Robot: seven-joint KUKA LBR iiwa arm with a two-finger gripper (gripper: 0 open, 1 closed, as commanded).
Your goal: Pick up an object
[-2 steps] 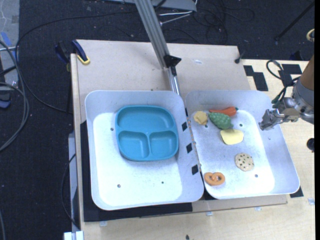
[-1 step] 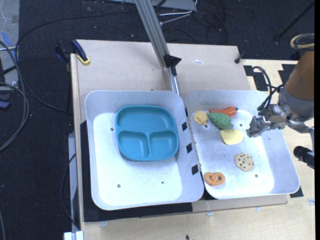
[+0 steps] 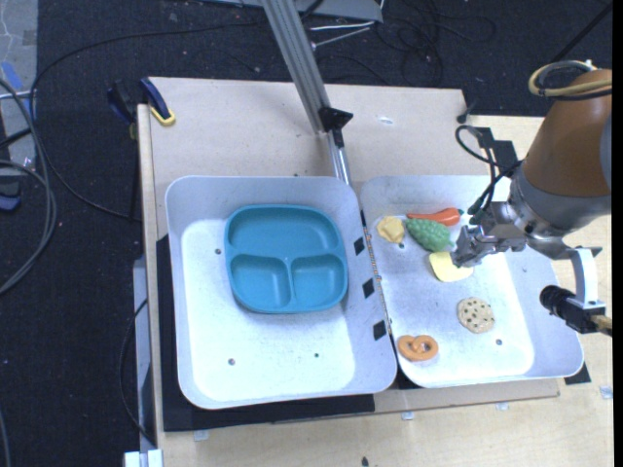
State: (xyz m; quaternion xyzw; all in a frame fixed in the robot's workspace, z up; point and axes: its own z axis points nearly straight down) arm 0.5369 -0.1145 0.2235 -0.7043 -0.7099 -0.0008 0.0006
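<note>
In the right bin (image 3: 545, 358), nearest sits a pretzel (image 3: 419, 347), then a cookie (image 3: 476, 313), then the gripper (image 3: 465, 248) low over a pale yellow piece (image 3: 449, 269), its finger state hidden, and beyond lie a green vegetable (image 3: 427, 233) and carrot (image 3: 434, 216).

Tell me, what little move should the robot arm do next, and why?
Probably lower a touch onto the pale yellow piece. The gripper hangs right at its upper edge in the right bin, and nothing shows held. The cookie and pretzel lie farther off.
</note>
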